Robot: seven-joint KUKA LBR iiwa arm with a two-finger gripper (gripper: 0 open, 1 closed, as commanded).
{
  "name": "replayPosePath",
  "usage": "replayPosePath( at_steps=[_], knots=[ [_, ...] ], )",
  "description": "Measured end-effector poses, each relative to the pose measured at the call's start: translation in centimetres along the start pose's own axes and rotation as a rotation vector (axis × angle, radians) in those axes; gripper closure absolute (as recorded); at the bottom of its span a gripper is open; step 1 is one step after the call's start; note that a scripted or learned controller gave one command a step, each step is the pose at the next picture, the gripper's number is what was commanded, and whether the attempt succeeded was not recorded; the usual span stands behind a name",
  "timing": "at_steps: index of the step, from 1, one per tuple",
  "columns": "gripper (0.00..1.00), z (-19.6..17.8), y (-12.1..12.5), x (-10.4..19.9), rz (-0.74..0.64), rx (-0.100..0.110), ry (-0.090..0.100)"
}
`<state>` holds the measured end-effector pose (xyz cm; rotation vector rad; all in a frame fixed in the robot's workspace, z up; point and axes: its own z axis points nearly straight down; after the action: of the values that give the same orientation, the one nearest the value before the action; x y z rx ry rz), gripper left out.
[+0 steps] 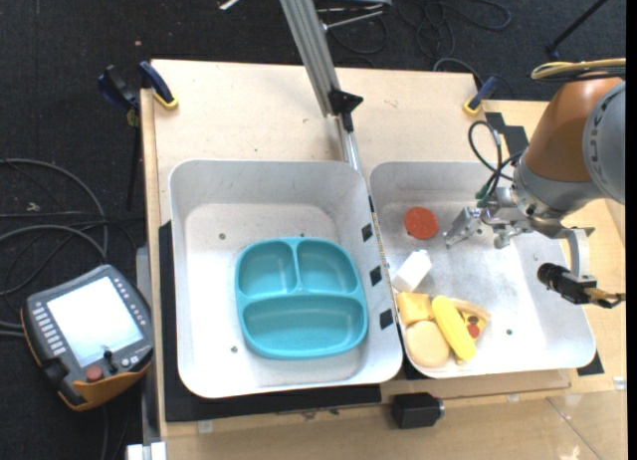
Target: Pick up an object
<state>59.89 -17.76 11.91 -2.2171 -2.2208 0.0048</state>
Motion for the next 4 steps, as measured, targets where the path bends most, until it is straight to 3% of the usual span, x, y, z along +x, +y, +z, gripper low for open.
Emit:
replayPosePath(
  at_steps=[1, 2, 4],
  knots=[
    [0.0, 2.6, 0.0, 0.1, 0.001, -0.001, 0.0],
    [1.0, 1.4, 0.1, 0.1, 0.0, -0.005, -0.002],
    [1.0, -8.0, -0.6, -1.0, 0.002, -0.011, -0.003]
  ],
)
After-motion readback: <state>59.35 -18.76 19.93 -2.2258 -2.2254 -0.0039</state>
